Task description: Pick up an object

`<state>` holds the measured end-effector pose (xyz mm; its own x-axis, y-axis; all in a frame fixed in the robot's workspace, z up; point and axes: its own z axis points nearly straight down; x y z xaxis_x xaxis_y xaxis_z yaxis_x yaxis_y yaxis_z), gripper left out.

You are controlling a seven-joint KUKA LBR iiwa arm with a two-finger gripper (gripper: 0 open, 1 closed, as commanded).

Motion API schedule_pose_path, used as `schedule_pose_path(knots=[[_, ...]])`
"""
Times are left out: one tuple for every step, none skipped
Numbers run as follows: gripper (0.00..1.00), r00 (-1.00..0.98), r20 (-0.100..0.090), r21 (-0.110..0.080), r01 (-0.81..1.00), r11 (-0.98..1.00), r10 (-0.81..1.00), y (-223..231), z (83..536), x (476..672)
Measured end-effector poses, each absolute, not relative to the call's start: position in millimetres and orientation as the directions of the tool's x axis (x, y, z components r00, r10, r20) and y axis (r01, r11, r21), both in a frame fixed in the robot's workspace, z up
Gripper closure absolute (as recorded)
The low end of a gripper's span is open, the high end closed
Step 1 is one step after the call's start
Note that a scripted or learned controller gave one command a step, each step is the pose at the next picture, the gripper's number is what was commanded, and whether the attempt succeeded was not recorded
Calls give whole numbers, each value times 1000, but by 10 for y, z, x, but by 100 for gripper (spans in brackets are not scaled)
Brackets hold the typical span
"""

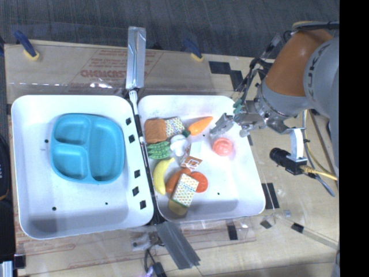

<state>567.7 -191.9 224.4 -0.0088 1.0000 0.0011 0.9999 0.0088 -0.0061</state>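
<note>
One arm: gripper (226,122) over the right bin's (247,196) far right corner.
Fingers: spread apart, nothing between them.
Pink ball (223,147): just below the fingers, near the right rim.
Carrot (199,124): beside the fingers, far edge.
Banana (161,175): left rim.
Left bin (34,212): blue tray (89,148).

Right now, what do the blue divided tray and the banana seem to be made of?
The blue divided tray looks like moulded plastic with a smooth, slightly glossy finish: uniform colour, rounded compartment edges. The banana is probably a plastic toy: even yellow and smooth skin, though it is too small to be sure.
</note>
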Motion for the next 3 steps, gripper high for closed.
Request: schedule_pose_path(knots=[[0, 58, 1, -6, 998, -58, 998, -1763, 1393, 6413], [0, 146, 1, 3, 989, -146, 989, -1676, 980, 6445], [100, 141, 0, 3, 990, -141, 990, -1673, 1081, 6460]])
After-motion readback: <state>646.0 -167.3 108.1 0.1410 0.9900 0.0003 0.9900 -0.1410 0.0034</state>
